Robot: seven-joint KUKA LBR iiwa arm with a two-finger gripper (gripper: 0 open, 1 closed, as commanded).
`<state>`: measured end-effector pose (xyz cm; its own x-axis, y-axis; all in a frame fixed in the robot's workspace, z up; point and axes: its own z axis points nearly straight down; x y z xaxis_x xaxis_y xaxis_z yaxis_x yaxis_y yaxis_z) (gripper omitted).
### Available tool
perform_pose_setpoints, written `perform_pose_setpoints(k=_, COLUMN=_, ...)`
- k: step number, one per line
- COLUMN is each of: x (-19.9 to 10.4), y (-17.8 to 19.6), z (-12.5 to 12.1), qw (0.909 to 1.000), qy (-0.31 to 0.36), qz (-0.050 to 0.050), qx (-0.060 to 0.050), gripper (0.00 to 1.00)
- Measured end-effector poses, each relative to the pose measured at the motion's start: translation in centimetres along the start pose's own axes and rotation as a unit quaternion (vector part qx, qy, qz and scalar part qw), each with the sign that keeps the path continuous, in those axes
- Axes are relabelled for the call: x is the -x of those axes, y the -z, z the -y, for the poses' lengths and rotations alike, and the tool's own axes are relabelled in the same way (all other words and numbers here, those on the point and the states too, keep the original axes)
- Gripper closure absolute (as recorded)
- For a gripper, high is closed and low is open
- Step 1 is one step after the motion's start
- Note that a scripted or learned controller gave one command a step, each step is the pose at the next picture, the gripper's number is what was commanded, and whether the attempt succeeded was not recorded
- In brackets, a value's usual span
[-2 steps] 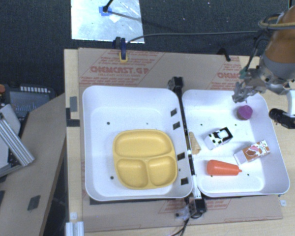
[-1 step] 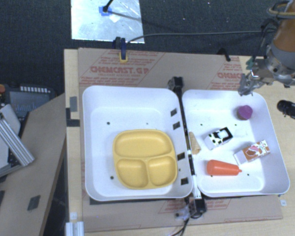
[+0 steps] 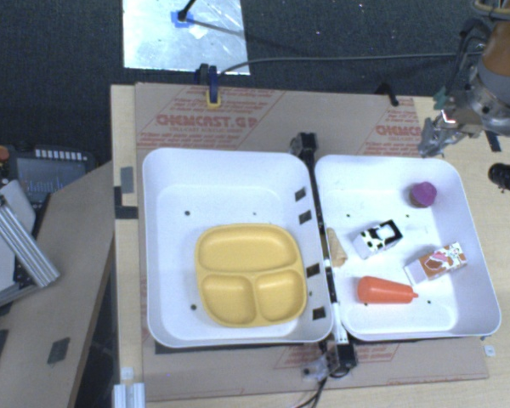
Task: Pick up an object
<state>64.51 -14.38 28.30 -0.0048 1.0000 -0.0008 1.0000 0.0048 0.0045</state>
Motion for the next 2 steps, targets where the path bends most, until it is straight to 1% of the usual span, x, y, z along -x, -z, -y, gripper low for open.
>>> perform_pose_setpoints(k=1, x=-5.1, y=-0.1, z=-0.8, qw=1.0, qy=0.002, qz=-0.001, qx=-0.001, gripper=1.0)
perform_pose_setpoints(k=2, x=-10.1, y=-1.9, z=-1.5, qw=1.0, qy=0.002, qz=-0.001, qx=-0.001, gripper=1.0)
